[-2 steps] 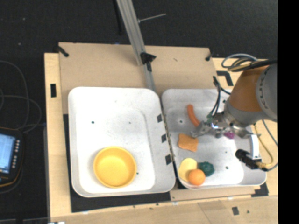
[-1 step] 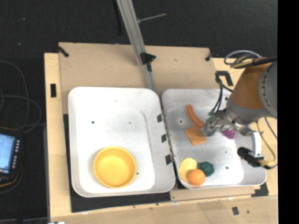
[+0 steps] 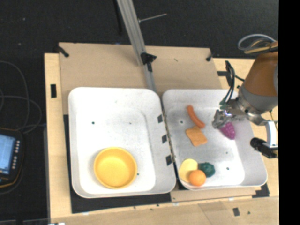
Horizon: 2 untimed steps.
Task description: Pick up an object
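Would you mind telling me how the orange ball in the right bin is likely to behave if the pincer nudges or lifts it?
The orange ball looks round and smooth, so it would probably roll if nudged. It sits against a yellow piece and a dark green item near the right bin's front wall, which may block it. Its curved surface could slip from a pinch.

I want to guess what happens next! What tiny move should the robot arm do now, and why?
Probably a small drop straight down: the end effector sits just over the purple thing in the right bin, beside it rather than clearly around it.
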Each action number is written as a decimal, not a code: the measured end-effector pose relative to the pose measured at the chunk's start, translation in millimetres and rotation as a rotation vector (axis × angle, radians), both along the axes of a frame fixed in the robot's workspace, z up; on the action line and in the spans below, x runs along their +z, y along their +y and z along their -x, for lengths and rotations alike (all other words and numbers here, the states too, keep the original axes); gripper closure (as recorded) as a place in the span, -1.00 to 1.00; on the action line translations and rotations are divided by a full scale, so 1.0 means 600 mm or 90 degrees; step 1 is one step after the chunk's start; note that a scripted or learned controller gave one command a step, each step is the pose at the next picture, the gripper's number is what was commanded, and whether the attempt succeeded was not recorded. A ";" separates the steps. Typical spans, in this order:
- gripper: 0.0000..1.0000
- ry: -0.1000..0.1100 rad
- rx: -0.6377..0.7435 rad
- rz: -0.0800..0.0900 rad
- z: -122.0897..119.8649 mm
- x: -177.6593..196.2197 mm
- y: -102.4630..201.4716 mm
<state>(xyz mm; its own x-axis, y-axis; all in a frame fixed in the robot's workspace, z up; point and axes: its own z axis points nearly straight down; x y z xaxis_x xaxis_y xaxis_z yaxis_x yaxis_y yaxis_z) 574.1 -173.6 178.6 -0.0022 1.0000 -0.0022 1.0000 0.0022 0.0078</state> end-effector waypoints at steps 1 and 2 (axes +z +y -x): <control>1.00 0.001 0.000 0.000 0.001 0.076 -0.012; 1.00 0.002 0.001 -0.001 -0.001 0.123 -0.014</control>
<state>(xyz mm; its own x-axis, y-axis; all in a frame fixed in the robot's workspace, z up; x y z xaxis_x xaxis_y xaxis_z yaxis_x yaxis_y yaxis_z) 574.9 -182.0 252.5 -0.0030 1.0000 -0.0012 1.0000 0.0030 0.0051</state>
